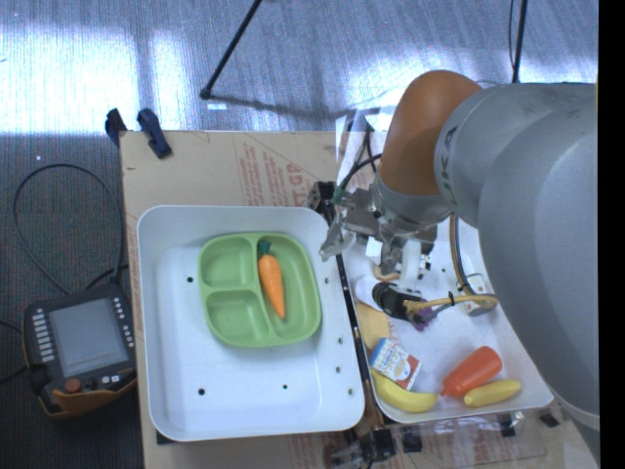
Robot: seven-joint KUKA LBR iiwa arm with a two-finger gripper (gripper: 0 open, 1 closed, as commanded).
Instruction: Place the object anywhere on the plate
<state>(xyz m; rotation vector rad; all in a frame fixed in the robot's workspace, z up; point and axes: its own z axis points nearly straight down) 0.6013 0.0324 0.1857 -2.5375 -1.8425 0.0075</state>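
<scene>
Orange plastic carrot [271, 281] lies lengthwise in the long right compartment of our green divided plate [227, 322] in the left white bin [176, 379], its leafy end pointing away, while our claw [395, 262] hangs to its right over the other bin.

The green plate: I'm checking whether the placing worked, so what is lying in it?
A carrot lies in the long right compartment of the green plate, leafy end toward the far rim. The two smaller left compartments show bare green. The plate under the carrot is covered.
</scene>
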